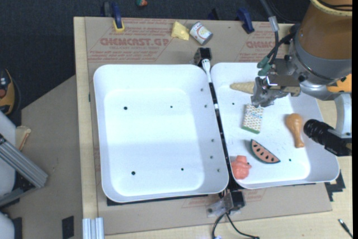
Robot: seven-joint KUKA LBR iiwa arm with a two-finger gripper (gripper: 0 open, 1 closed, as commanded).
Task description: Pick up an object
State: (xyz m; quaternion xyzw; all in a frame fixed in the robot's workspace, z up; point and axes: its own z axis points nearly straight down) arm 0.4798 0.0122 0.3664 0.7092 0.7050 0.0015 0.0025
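The right bin (313, 173) holds several small objects: a cream cone-shaped piece (241, 87), a patterned green-and-white packet (253, 118), an orange drumstick-like toy (295, 127), a watermelon slice (264, 153) and a pink lump (240, 167). My gripper (263, 100) hangs over the right bin, its tip just above the top edge of the patterned packet and right of the cone. Nothing shows between its fingers.
The left bin (106, 81) lies beside the right one. On the bench behind the bins lie a yellow wedge (180, 31) and a small white carton (201, 33). A black cylinder (327, 136) juts in over the right bin's right edge.
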